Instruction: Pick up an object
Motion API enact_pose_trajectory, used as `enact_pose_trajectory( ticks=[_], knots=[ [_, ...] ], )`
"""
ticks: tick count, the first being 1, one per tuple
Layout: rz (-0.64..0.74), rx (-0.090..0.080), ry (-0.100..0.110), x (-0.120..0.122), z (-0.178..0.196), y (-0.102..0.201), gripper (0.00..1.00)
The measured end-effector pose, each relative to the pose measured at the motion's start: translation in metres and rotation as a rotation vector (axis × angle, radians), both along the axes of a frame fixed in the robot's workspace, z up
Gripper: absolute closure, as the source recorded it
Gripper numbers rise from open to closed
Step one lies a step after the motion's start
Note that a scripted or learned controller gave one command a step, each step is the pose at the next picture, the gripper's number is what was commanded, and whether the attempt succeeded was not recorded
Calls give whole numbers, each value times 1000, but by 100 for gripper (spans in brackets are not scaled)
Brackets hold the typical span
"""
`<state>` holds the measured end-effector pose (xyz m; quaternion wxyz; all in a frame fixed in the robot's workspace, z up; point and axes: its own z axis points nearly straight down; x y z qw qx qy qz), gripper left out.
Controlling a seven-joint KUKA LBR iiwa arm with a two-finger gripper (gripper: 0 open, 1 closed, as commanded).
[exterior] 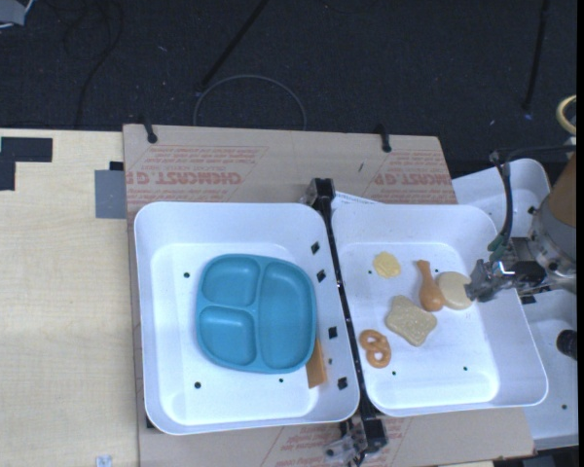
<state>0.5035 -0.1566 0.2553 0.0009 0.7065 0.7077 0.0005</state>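
A blue divided plate [256, 312] fills the left bin [165, 232]. The right bin [467, 387] holds a pretzel [375, 346], bread slice [412, 321], drumstick [427, 286] and pale round [455, 290], which touches the tool [483, 282]. The cardboard's mirrored lettering is unreadable.

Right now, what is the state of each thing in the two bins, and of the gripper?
Blue divided plate: flat in the left bin.
Brown strip: by the plate's lower right edge.
Pretzel: flat in the right bin.
Bread slice: flat, above the pretzel.
Yellow piece: lying apart.
Orange piece: beside the cream round piece.
Gripper: at the round piece; grasp unclear.
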Motion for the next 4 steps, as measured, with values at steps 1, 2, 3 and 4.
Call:
enact_pose_trajectory(
  ticks=[1,2,3,4],
  knots=[
    [2,3,6,5,-15,51,100],
    [2,3,5,11,-15,94,100],
    [2,3,8,16,-28,142,100],
    [2,3,9,19,-40,196,100]
  ],
)
